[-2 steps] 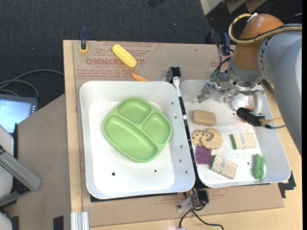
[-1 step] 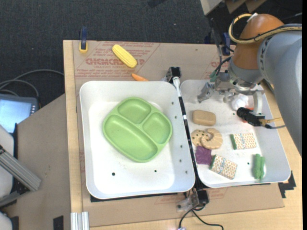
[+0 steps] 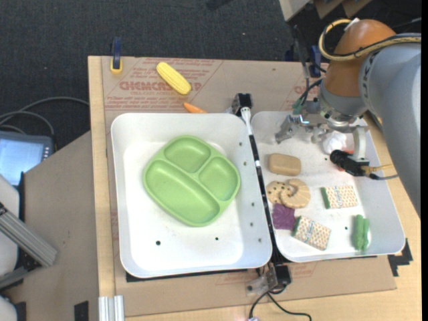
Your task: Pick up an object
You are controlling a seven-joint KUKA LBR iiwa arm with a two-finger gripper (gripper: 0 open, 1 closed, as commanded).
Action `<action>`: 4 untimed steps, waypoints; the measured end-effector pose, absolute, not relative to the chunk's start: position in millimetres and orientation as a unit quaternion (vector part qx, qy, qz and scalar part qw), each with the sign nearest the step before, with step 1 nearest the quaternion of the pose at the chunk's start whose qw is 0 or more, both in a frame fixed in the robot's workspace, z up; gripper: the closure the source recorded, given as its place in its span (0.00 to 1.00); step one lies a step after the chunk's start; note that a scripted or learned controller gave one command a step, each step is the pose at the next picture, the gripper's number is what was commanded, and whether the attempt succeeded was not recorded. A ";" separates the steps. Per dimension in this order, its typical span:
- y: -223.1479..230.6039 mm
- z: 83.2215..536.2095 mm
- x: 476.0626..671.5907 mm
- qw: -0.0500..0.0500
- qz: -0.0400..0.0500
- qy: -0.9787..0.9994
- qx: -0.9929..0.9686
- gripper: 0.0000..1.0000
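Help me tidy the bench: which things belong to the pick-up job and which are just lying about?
For the job: pincer; right bin holding tan block, cookies, purple piece, two wrapped packets, green pod.

Lying about: corn cob, carrot, green divided plate.

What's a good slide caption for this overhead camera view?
KUKA arm's gripper hovers at the far end of the right bin of toy foods; a green divided plate sits in the left bin.

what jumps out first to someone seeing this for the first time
The bright green divided plastic plate dominates, lying alone in the left white bin. Next comes the grey arm with its orange band, reaching in over the far end of the right white bin, where small food toys lie scattered. A yellow toy corn cob lies on the cardboard beyond the bins.
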State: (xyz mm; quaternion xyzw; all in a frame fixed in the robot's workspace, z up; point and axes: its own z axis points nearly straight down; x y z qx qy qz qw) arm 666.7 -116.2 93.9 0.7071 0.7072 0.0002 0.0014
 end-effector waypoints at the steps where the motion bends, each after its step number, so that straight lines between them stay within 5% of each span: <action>1: -116.2 93.9 666.7 0.001 0.000 0.707 0.707 0.00; 4: -116.2 93.9 666.7 0.001 0.000 0.707 0.707 0.00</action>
